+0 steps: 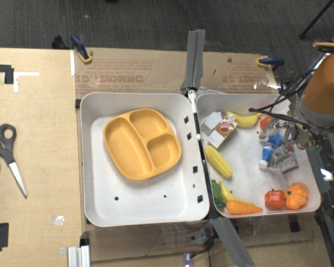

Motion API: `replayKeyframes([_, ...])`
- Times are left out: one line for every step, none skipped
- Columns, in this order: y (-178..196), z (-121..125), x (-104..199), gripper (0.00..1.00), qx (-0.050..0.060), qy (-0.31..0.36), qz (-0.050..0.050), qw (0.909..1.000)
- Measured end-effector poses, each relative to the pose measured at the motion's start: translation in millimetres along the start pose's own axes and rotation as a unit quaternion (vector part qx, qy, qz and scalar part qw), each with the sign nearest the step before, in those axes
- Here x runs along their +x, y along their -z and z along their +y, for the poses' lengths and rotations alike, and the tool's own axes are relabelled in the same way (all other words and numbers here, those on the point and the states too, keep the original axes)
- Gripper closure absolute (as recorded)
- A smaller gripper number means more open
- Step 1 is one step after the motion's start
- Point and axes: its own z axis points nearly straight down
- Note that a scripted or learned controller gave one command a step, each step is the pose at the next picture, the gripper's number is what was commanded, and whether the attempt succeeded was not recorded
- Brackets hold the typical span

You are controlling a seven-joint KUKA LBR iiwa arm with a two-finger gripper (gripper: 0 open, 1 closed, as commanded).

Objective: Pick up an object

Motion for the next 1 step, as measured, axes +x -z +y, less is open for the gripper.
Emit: replayKeyframes([10.9,1.9,-2.5,1.0,0.0,0.002,-0.003,1.0])
